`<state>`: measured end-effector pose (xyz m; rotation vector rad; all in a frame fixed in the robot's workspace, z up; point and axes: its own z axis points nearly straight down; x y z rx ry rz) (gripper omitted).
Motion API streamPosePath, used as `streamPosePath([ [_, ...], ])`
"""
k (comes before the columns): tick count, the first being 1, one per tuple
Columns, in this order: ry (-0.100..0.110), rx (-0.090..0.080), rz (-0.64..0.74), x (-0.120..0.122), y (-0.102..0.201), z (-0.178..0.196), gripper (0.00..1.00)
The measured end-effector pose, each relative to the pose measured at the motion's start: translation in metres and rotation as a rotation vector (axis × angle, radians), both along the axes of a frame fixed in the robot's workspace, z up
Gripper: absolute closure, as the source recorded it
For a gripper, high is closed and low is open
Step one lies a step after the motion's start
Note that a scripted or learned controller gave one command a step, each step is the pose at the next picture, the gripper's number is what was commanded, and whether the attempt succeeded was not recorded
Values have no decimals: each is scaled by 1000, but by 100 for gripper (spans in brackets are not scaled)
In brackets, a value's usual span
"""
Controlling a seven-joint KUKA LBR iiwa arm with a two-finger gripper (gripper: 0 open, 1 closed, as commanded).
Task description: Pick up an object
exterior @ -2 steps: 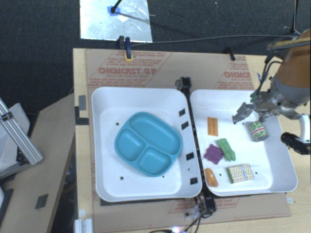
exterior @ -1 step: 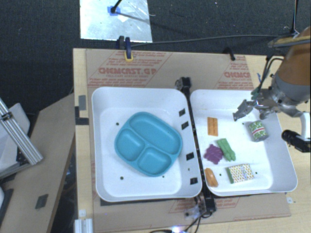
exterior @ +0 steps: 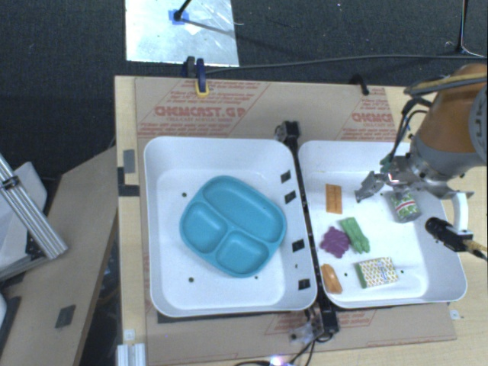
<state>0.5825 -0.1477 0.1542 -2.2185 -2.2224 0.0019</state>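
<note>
You had the pickable things all in the right bin [exterior: 450,284]. A small green-and-white can [exterior: 405,207] stood by its far right side, just beside the gripper [exterior: 371,187], which hung over the bin's upper middle. You could not tell how wide the gripper stood, nor whether it touched the can, and nothing showed as held in it.

Nearer the bin's left wall lay an orange strip [exterior: 333,198]. Below that were a purple piece [exterior: 334,241] and a green piece [exterior: 354,235], touching side by side. Toward the near edge lay a small orange piece [exterior: 331,277] and a patterned block [exterior: 376,272].

In the left bin [exterior: 164,174] you had a blue divided plate [exterior: 232,226], lying flat.
</note>
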Motion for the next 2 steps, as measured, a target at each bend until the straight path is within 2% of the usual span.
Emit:
streamPosePath([
  [1, 2, 1, -1, -9, 0, -59, 0],
  [2, -2, 0, -1, -8, 0, -70, 0],
])
